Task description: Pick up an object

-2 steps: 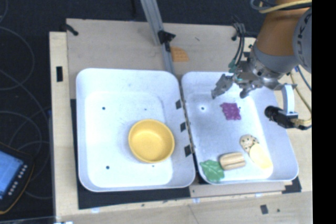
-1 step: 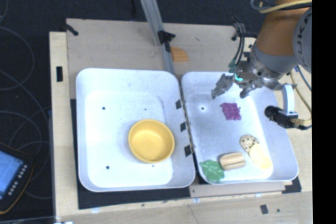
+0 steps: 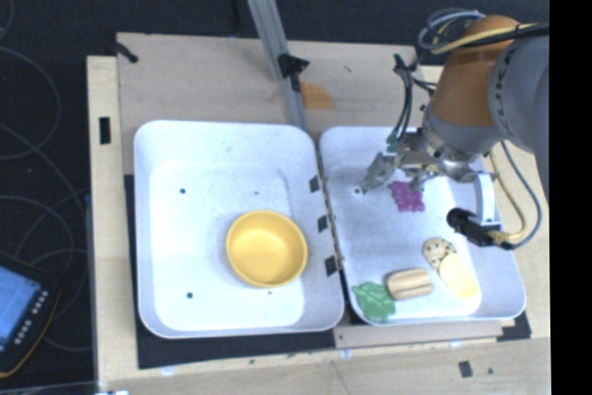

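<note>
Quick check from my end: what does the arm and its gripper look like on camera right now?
The arm is grey with an orange band above the wrist. Thin cables loop beside it. The gripper is grey metal, and a black-tipped white fitting sticks out beside it.

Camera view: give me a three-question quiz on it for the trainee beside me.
1. True or false: the yellow bowl lies in the same bin as the purple object.
2. Which object lies nearest the gripper? A) green object B) purple object C) tan block
3. Fill in: the green object sits in the right bin's near-____ corner.

Key: 1 false, the bowl is in the left bin; 2 B; 3 left.
</note>
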